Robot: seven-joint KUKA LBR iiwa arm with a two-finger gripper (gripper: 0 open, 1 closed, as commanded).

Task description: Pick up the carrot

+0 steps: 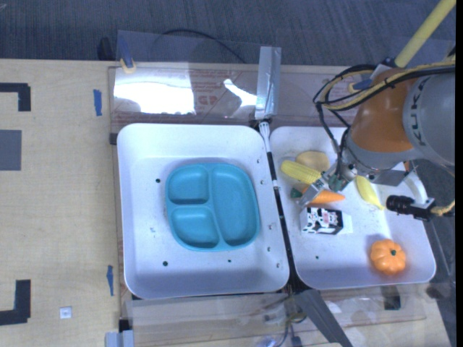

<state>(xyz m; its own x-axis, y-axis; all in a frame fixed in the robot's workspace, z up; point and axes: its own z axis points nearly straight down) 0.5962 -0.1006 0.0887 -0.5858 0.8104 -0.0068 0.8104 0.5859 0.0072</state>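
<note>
The carrot [333, 197] lies in the right bin [416, 277], near its left-centre. Its orange body points right and its green top [296, 192] points left. My gripper [318, 189] reaches down from the right and sits directly over the carrot's middle, hiding part of it. The carrot looks as if it rests on the bin floor, just above a black-and-white box [323, 221]. The arm's orange band [380, 125] hangs over the bin's upper right.
An ear of corn [300, 170] and a pale yellow item [312, 158] lie just above the gripper. A yellow banana [367, 191] is to its right and a small orange pumpkin [388, 256] at lower right. The left bin [137, 194] holds a blue divided plate [213, 204].
</note>
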